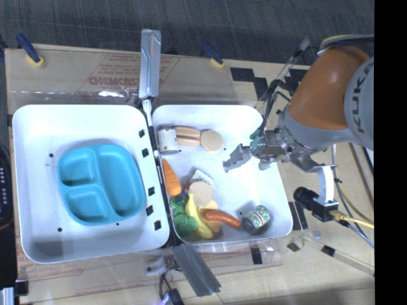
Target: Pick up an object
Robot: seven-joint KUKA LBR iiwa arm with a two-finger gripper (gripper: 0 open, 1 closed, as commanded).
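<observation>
On the table [82, 62], 2 shallow white bins sit side by side. The left bin [38, 132] carries a blue tray [100, 183] with 3 compartments, lying flat near the bin's middle. The right bin [270, 183] contains all the loose things. Near its far wall lie a tan bread roll [187, 135] and, just to its right, a round beige disc [212, 141]. Along the bin's left wall an orange carrot [171, 178] lies lengthwise, with a green leafy piece [184, 223] at the near end of that wall. Beside these sit a yellow banana [201, 224], a pale round piece [201, 194] touching it on the far side, and a red-orange sausage shape [222, 218] resting across the banana. To the right of the sausage, near the bin's near right corner, lies a small green and white can [257, 219] on its side. The grey arm with its orange band [321, 91] reaches in from the right, and the pincer [234, 160] hangs over the bare middle of the right bin, apart from every object, between the disc and the can. Whether its tips are spread or closed, I cannot tell, and nothing shows between them.
</observation>
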